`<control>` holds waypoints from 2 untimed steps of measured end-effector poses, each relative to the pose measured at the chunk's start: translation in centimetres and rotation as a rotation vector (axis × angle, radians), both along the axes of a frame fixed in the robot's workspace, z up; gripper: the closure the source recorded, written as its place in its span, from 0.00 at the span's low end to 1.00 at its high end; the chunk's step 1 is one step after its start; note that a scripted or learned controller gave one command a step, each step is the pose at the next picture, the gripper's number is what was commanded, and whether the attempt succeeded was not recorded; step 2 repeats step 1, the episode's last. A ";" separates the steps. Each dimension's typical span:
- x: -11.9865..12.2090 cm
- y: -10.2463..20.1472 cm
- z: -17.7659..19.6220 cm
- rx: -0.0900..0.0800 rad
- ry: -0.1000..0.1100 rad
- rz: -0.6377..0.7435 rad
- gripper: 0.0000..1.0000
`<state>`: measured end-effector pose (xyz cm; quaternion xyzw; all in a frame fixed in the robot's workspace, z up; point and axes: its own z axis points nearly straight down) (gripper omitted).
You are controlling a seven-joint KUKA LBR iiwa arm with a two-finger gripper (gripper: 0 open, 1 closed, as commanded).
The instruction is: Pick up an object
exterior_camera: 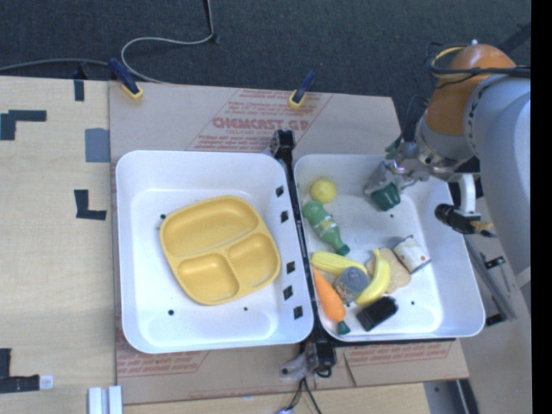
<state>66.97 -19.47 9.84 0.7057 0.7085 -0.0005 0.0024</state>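
The arm reaches in from the right and its pincer (390,182) sits low over the upper part of the right bin (431,313), right at a small dark green object (385,197). Touching it or gripping it? I cannot tell, and the pincer's spread is unreadable too. Nearby lie a yellow ball (323,189), a green bottle (328,227), bananas (377,276) and a carrot (328,297). This looks like the grasp step; next, a firm close, then a straight lift.
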 end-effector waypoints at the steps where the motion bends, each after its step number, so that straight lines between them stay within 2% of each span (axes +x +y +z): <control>1: -0.6 6.7 5.2 0.005 0.002 -0.002 1.00; 2: -0.6 6.7 5.2 0.005 0.002 -0.002 1.00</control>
